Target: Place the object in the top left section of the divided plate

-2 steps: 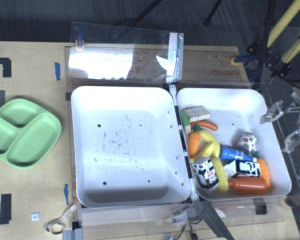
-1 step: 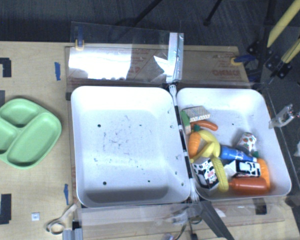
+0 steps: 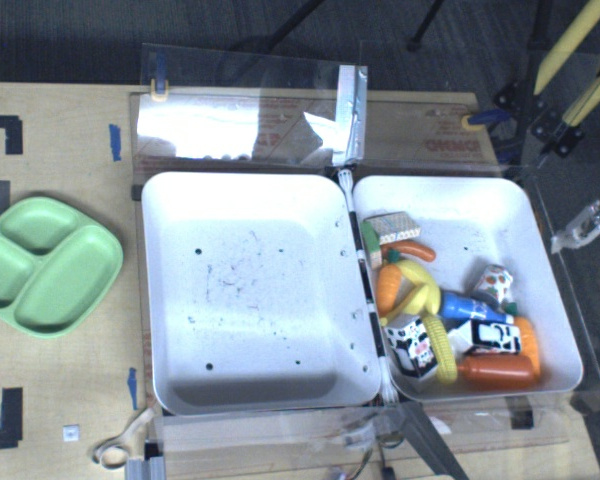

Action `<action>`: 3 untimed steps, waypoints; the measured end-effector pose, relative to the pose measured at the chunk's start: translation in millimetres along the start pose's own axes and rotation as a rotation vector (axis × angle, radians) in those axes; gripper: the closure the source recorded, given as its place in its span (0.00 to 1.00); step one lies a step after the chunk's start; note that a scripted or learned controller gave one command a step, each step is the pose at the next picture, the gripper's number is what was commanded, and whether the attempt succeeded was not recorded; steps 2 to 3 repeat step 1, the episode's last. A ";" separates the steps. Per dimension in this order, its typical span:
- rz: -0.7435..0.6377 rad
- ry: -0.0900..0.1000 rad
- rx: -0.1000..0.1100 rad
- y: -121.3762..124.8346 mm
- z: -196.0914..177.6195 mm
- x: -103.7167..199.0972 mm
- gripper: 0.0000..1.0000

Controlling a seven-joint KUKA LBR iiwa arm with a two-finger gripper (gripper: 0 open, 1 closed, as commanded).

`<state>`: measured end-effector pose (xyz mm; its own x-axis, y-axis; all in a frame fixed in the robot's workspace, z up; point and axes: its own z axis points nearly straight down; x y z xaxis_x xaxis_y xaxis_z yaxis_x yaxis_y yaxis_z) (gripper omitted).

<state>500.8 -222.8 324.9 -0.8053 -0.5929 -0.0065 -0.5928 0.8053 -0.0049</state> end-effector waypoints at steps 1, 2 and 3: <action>-0.036 0.000 0.000 -12.2 -24.8 -14.8 0.00; -0.036 0.000 0.000 -12.2 -24.8 -14.8 0.00; -0.036 0.000 0.000 -12.2 -24.8 -14.8 0.00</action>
